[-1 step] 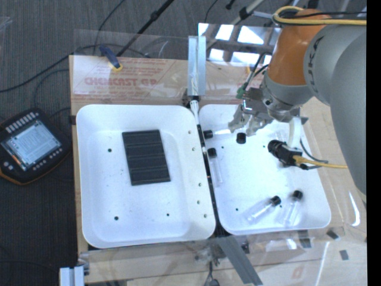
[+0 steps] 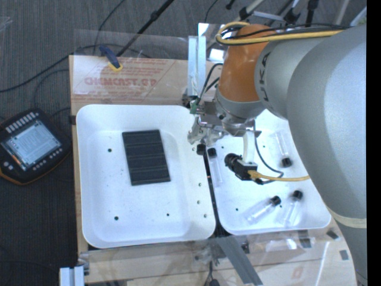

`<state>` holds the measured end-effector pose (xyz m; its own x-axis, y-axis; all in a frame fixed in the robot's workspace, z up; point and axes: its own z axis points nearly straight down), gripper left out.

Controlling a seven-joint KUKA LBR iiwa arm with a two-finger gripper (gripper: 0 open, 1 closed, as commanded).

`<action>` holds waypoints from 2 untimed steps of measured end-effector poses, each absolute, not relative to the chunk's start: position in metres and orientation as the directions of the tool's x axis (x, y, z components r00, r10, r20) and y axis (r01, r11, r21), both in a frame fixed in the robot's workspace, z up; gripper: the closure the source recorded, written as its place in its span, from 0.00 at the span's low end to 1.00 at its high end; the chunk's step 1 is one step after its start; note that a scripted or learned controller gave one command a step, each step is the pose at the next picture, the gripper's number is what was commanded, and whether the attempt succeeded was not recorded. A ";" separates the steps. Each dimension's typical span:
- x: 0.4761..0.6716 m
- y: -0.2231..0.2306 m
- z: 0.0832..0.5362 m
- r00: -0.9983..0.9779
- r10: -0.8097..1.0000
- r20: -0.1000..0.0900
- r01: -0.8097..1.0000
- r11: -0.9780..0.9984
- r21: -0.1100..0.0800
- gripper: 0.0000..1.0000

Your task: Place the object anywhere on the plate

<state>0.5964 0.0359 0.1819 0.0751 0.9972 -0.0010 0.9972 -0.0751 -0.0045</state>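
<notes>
Nearest the camera, two capped vials point(image 2: 262, 208) lay in the right bin point(image 2: 315, 222), well to the right of the plate point(image 2: 146, 157) and apart from it. A third vial point(image 2: 281, 149) lay further back in that bin, also far right of the plate.

One more vial point(image 2: 215, 167) lay along the seam between the bins, just right of the plate's bin wall, with my gripper point(image 2: 205, 137) directly above its capped end. I took that one as the object. I could not tell whether my gripper was spread or pressed together, nor whether it touched the vial, so I counted nothing as held.

The plate, dark and ribbed, lay flat in the middle of the left bin point(image 2: 89, 177), left of my gripper and clear of the walls.

To do this step well, I judged I had to centre over the vial's body, not its cap, since a smooth round tube so near the rim could roll or squirt out. Then I had to lift clear of the bin walls and carry it left to the plate's middle, laying it along the ribs so it would not roll off.
</notes>
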 end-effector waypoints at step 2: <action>0.487 0.175 0.229 -0.366 0.931 0.000 0.931 0.366 -0.004 1.00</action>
